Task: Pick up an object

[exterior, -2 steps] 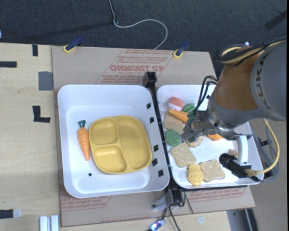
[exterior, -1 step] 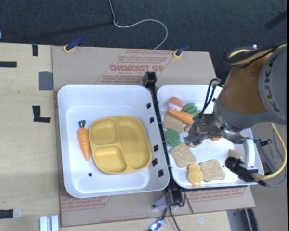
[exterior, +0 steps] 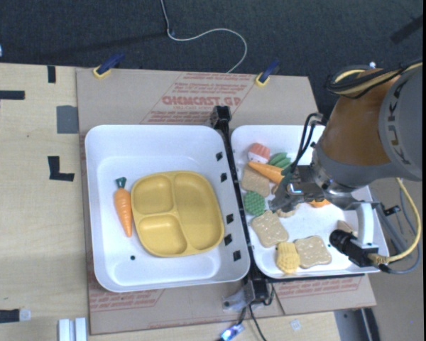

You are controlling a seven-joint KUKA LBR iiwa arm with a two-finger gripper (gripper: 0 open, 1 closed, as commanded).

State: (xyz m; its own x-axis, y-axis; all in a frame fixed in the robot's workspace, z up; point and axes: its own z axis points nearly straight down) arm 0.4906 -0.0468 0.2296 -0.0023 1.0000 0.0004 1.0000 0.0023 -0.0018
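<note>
While the tool (exterior: 290, 194) sits low in the right white bin (exterior: 355, 267) among plastic toy foods near its left wall, its state cannot be told, nothing visibly lifted, so the pick looks undone.

- a bench (exterior: 28, 190) is carrying a cardboard sheet (exterior: 192, 98)
- two white bins are sitting on it: left bin (exterior: 103, 144) at nine o'clock, right bin (exterior: 266, 265) at three o'clock
</note>
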